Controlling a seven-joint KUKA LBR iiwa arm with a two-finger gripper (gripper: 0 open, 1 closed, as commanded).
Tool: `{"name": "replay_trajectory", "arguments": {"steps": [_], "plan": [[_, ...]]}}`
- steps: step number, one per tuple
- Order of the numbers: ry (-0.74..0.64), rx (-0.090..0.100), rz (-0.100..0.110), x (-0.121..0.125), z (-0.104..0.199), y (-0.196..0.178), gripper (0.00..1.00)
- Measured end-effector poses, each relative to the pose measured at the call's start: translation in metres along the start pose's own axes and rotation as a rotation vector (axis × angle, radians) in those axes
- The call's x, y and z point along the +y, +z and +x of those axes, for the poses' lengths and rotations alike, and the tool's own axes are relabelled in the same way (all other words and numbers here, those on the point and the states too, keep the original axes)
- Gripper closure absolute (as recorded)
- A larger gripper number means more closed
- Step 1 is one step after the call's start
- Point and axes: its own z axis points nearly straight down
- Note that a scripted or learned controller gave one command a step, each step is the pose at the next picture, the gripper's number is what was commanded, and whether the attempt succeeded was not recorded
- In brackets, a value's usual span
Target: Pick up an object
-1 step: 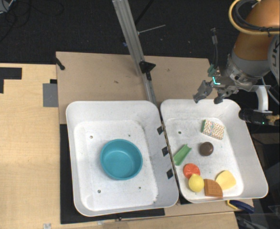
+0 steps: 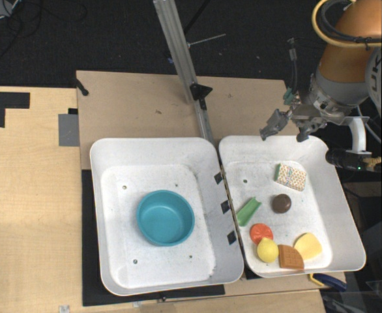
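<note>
Round teal bowl, dark ball, patterned sponge, claw seemingly spread, gripping nothing

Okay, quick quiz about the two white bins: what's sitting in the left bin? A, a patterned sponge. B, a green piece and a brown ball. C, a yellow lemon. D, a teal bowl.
D: the teal bowl sits alone in the left bin, while the green piece, brown ball, yellow lemon and patterned sponge all lie in the right bin.
</note>
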Motion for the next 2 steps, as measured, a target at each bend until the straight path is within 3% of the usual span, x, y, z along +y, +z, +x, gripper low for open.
{"name": "replay_trajectory", "arguments": {"steps": [2], "plan": [[0.000,0.000,0.004,0.000,0.010,0.090,0.00]]}}
